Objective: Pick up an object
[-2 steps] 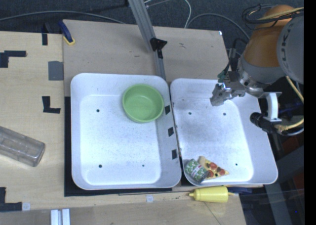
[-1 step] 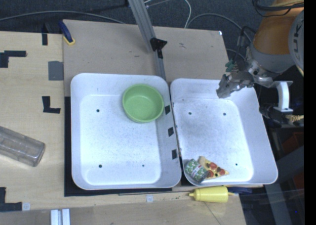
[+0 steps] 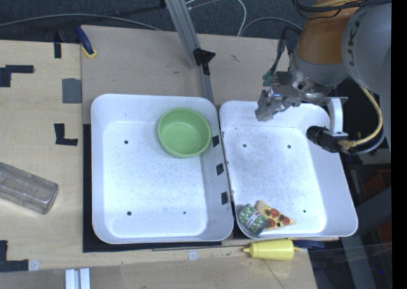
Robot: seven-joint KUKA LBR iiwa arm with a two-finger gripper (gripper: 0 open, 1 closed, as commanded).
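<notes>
Camera view: a round pale-green plastic bowl sits in the left white bin, well apart from the grey two-finger gripper over the right white bin's far rim; its grasp cannot be told. A crumpled colourful packet lies in that bin's near corner.

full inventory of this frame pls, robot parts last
bins: 2, white, side by side on bench
bowl: 1, green, left bin, upper right part
snack packet: 1, silver with red and green print, right bin, near-left corner
squeeze bottle: 1, yellow, lying on bench below right bin
clear container: 1, transparent, lying on bench left of bins
clamp: 1, blue and yellow, bench's far-left corner
arm: 1, grey and orange, from the right
gripper: 1, grey, over right bin's far edge
</notes>
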